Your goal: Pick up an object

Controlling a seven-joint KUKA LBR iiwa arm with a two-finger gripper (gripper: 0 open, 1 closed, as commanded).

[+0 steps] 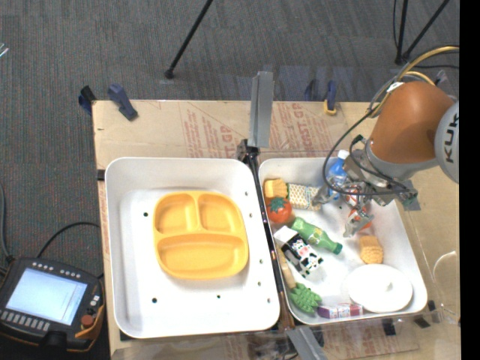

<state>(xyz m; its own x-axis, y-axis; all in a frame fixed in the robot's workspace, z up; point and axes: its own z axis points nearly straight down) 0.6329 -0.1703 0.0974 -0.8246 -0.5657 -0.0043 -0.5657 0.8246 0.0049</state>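
**Arm over the right bin, nothing held**

Grey carpet surrounds a plywood bench (187, 130) bearing two white bins. Left bin (124, 201) holds a yellow tray (201, 235). Right bin (401, 235) is crowded: a green bottle (316, 235), a tomato (280, 211), a cow-print carton (304, 255), a waffle (370, 250), a white lid (379, 288) and a green toy (306, 297).

The gripper (358, 220) hangs above the far-right part of this bin, just left of the waffle; whether it is spread or closed cannot be told, and nothing is visibly pinched.

The bottle looks the likeliest target. It lies flat, long axis running from far-left to near-right, with what seems the cap end toward the near-right. A good grasp would probably straddle the body across that axis, mid-length, descending straight and clear of the carton touching its near side.
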